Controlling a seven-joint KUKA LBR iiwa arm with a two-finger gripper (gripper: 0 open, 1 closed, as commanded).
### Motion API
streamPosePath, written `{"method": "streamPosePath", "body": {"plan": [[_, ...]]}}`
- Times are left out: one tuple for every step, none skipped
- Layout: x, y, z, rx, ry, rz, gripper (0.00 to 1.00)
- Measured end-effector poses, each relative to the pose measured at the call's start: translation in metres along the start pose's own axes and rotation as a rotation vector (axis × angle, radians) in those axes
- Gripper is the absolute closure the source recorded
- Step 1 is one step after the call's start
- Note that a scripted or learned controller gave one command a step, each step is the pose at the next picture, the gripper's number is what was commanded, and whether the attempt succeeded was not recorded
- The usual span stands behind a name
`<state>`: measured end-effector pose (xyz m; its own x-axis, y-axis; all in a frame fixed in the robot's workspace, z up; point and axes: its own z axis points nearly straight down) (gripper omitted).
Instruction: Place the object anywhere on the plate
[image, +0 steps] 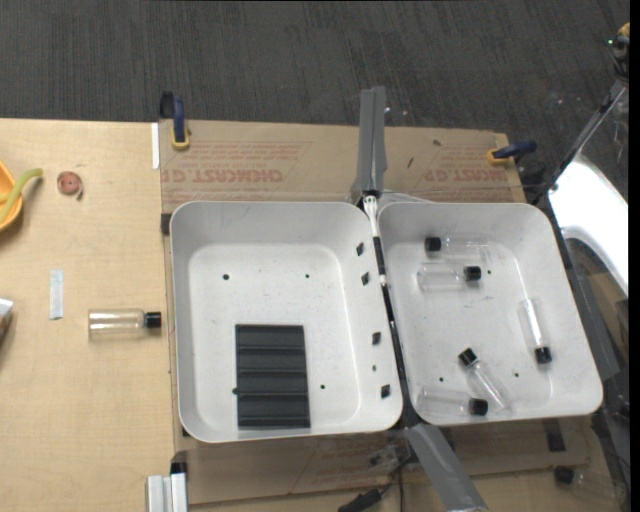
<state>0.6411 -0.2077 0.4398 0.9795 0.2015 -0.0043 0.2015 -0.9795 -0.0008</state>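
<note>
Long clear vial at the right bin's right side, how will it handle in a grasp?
The vial lies on its side and looks cylindrical, so a nudge probably rolls it. Clear and smooth-looking: likely slippery. Looks empty, so probably light.

black ridged plate (271, 377) in left bin (200, 300), clear vials (530, 325) in right bin (570, 300)

Table (80, 420): light wood top, with a cardboard sheet (300, 165) clamped at its far edge. Two white bins (190, 300) sit side by side on the cardboard. On the bare wood lies a clear bottle (122, 321) with a black cap, beside the left bin.
</note>
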Motion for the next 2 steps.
{"method": "streamPosePath", "body": {"plan": [[0.017, -0.038, 0.000, 0.001, 0.000, 0.003, 0.00], [-0.049, 0.005, 0.000, 0.001, -0.001, -0.020, 0.00]]}}
